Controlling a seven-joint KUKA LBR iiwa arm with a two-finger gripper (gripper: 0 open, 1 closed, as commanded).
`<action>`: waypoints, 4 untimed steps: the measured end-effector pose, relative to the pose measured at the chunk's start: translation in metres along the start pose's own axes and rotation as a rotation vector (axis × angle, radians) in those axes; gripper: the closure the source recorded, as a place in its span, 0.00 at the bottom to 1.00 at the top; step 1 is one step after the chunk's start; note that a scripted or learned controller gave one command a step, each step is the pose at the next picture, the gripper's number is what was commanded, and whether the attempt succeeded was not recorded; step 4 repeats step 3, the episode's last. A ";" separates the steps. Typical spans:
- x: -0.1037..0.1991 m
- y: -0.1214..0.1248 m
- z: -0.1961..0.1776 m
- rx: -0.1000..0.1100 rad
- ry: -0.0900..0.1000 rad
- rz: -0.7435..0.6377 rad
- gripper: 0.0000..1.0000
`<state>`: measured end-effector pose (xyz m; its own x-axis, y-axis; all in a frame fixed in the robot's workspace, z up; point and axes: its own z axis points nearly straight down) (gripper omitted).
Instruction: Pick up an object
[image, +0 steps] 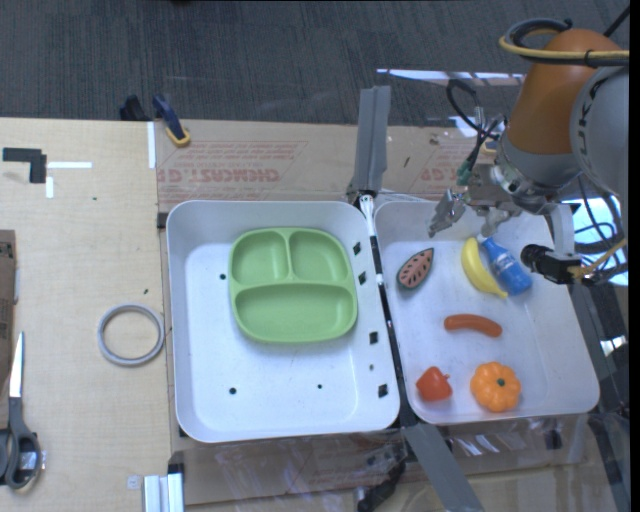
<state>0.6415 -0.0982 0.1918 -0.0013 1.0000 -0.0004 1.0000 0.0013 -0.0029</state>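
Note:
The right bin (556, 338) holds a watermelon slice (415, 268), a yellow banana (479, 268), a blue bottle (507, 266), a red sausage (473, 324), a red pepper (433, 384) and an orange pumpkin (496, 386). My gripper (466, 217) hangs over the bin's back edge, just above and behind the banana and the watermelon slice. Its fingers are spread open and nothing sits between them. The banana and the bottle lie touching each other directly below the wrist.
In the left bin (190, 330) lies a green divided plate (293, 284). On the bench to the left are a grey tape ring (130, 333), scissors (18, 445) and a blue-yellow clamp (172, 122). A grey upright post (372, 140) stands between the bins at the back.

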 end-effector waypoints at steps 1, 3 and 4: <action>-0.062 0.005 0.100 -0.002 0.001 0.169 0.00; -0.029 0.007 -0.004 -0.002 -0.001 0.225 1.00; -0.029 0.007 -0.004 -0.002 -0.001 0.225 1.00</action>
